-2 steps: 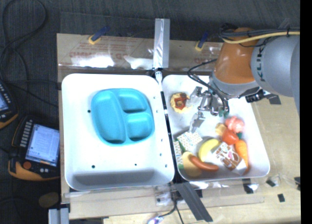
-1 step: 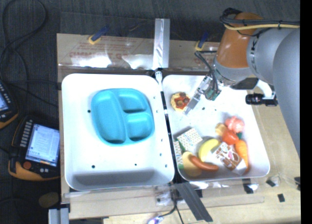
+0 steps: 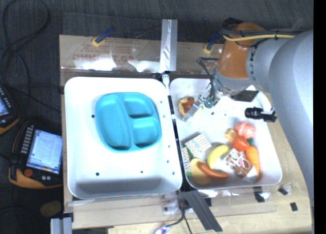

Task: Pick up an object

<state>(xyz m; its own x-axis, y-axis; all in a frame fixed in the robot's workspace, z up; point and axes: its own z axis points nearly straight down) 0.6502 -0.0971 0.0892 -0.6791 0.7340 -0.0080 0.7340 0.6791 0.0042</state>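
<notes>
My gripper point(image 3: 194, 108) reaches down into the far left corner of the right bin point(image 3: 270, 177), under the orange band point(image 3: 235, 60) of the arm. Its tip is at a small round toy point(image 3: 185, 104) coloured yellow and red, which lies by the bin's left wall. Whether the tip touches the toy is unclear. At the near side of the same bin is a pile of toy food: a green-and-white checked piece point(image 3: 197, 144), a yellow piece point(image 3: 218, 152), a sausage point(image 3: 214, 172), a patterned box point(image 3: 237, 163), a carrot point(image 3: 253, 159) and a pink-red fruit point(image 3: 245, 128).
The left bin point(image 3: 81, 172) holds a blue divided tray point(image 3: 128, 120). A divider wall point(image 3: 172, 126) runs between the two bins. The grey arm point(image 3: 290, 75) covers the right bin's far right side. A hand-held pendant with a screen point(image 3: 39, 152) lies on the floor at left.
</notes>
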